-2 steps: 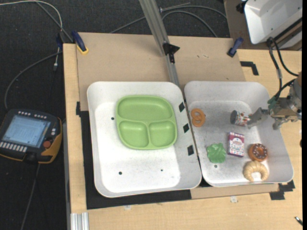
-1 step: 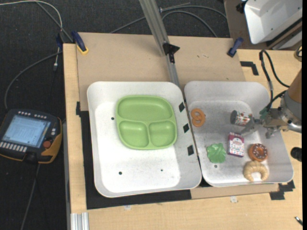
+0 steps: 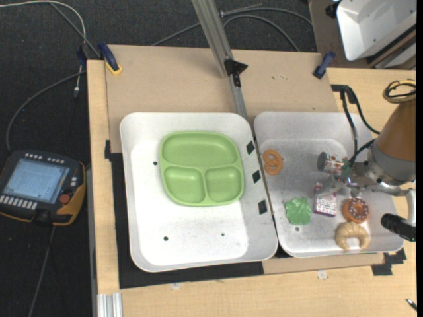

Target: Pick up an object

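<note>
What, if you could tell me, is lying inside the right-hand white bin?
The right bin holds an orange ring, green toy, croissant, chocolate donut, a small pink packet and a small can. The arm covers its right edge.

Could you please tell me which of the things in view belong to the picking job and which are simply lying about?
Belong to the job:
gripper
orange ring
green toy
pink packet
doughnut
croissant
right bin

Lying about:
green divided plate
left bin
teach pendant

A small pink-and-white packet [image 3: 325,206], perhaps a carton, lies flat in the right bin [image 3: 299,125].
</note>
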Robot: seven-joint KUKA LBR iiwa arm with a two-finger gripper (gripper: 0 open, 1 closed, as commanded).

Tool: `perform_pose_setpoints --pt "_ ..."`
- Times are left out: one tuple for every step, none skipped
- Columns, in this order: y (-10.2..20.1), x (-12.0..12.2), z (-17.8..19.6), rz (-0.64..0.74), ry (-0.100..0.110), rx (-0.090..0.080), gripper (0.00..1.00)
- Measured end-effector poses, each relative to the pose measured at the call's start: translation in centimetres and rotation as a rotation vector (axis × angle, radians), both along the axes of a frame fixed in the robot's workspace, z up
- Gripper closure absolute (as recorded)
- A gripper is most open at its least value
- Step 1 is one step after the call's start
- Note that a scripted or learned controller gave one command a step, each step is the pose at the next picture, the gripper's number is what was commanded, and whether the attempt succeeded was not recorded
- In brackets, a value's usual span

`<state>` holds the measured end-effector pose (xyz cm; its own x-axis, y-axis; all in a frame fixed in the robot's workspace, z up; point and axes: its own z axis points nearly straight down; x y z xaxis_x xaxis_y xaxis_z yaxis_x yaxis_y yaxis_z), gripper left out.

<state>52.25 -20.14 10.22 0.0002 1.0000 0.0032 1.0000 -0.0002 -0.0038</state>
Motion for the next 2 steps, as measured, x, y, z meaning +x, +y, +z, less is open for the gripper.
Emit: perform_pose_setpoints --pt "0.1 0.4 -1.0 0.002 -0.007 0.004 0.0" --pt "0.1 0.8 0.4 0.003 -0.021 -0.001 1.0"
